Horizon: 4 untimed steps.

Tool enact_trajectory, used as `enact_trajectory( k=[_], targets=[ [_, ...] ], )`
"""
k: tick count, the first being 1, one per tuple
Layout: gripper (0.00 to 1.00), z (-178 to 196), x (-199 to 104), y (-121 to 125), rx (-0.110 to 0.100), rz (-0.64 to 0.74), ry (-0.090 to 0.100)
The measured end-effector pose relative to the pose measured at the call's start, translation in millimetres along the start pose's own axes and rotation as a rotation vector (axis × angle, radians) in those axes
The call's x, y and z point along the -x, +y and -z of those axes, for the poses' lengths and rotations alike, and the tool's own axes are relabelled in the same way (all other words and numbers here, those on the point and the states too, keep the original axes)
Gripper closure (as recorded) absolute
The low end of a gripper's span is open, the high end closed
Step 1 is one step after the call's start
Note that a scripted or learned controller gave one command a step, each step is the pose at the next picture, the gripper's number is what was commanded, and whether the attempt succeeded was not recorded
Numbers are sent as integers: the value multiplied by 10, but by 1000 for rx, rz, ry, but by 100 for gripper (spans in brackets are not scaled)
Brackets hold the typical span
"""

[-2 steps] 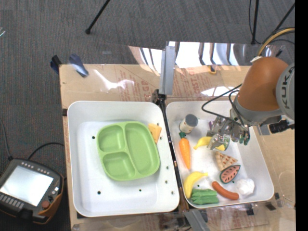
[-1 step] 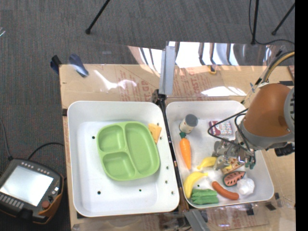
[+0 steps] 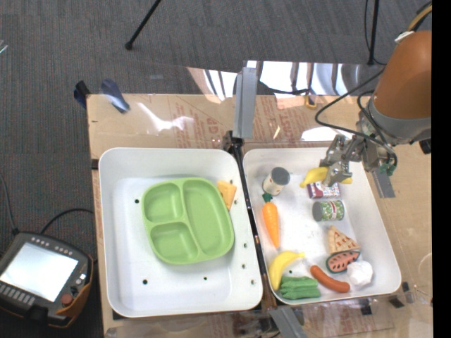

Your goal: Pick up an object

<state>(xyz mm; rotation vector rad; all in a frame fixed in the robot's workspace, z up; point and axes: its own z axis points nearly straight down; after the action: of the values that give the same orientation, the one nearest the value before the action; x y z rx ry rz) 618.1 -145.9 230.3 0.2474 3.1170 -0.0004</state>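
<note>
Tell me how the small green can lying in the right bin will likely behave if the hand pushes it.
The can lies on its side, so it would probably roll rather than slide. It looks rigid and small, so likely light. Rolling toward the pizza slice beside it would probably stop it soon.

Both white bins (image 3: pixel 113 189) are showing smooth, glossy plastic. The green divided plate (image 3: pixel 187 220) is appearing as matt plastic. The counter (image 3: pixel 162 118) is presenting brown cardboard under a glaring clear film. The floor (image 3: pixel 70 34) is looking like rough grey carpet.
</note>
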Motion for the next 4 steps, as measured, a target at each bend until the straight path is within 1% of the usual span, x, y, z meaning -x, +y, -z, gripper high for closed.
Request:
enact_trajectory(
  k=[1,2,3,4],
  targets=[
    [100,-1160,-377,234,9,539,21],
    [0,-1132,-359,231,7,538,15],
    [0,-1450,-1006,380,7,472,22],
    [100,-1361,-994,401,8,476,21]
  ],
)
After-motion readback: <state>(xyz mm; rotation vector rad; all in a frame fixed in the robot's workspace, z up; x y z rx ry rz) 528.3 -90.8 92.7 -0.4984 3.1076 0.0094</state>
